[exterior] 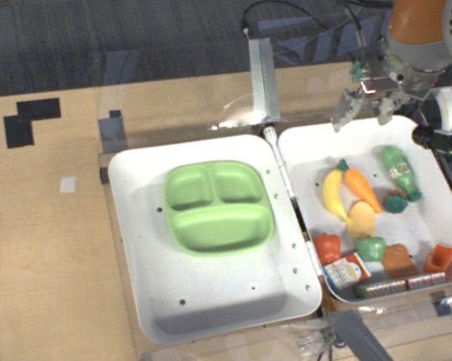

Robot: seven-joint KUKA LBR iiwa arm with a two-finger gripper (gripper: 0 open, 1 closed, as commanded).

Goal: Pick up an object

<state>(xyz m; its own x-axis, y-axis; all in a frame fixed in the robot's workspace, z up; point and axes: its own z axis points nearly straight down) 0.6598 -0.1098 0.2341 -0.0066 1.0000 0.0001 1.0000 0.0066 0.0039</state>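
The right bin [439, 184] holds several toy foods: a yellow banana [333, 192], an orange carrot [361, 189], a green bottle [398, 172], a yellow lemon [360, 219], a red pepper [327, 246] and a green pepper [371, 247]. My gripper [363, 115] hangs over the far rim of this bin, behind the carrot and bottle. Its fingers are spread open with nothing between them. The nearest items lie well below it in the view.
The left bin [161, 305] holds a green divided plate [217, 205]. A small carton [347, 271], a brown block [397, 259], an orange cup [440, 257] and a dark bar [392, 286] crowd the right bin's near edge. A metal post [263, 76] stands behind the bins.
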